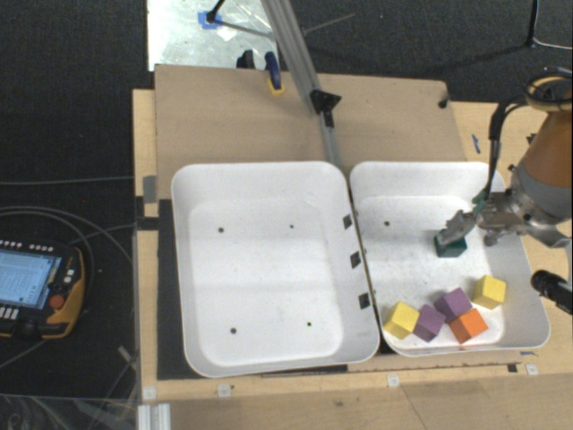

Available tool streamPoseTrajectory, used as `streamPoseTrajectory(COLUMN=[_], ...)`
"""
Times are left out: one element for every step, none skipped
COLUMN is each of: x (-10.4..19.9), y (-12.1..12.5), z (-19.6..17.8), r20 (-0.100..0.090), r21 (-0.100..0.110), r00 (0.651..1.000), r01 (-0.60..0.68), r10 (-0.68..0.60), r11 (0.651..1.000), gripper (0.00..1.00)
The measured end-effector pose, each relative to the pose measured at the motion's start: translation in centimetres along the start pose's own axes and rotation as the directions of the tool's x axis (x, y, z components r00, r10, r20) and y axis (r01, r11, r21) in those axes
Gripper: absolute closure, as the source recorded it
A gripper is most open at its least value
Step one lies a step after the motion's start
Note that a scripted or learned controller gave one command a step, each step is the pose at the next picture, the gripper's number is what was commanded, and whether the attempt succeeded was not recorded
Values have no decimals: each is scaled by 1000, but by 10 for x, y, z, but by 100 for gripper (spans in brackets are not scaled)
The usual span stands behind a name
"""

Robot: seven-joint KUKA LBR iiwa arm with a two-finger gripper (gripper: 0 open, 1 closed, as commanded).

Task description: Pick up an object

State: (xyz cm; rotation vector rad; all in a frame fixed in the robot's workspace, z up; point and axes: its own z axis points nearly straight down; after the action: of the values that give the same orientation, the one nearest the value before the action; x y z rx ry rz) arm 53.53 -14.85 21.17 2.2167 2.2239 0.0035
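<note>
Orange cube (pixel 467 326), arm (pixel 546 173) edge-cropped

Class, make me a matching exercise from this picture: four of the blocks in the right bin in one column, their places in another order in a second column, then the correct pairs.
Things:
1. green block
2. orange block
3. left yellow block
4. right yellow block

Places:
A. nearest the bin's right wall
B. nearest the divider between the bins
C. at the gripper, apart from the other blocks
D. at the bin's near edge, just below a purple block

Pairs: 1-C, 2-D, 3-B, 4-A
</note>
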Motion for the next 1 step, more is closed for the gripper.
streamPoseTrajectory(x=[-65], y=[35], z=[-24], r20=[6], r21=[-6], r00=[1000], r01=[-4], r10=[4], r11=[1000], gripper=[0])
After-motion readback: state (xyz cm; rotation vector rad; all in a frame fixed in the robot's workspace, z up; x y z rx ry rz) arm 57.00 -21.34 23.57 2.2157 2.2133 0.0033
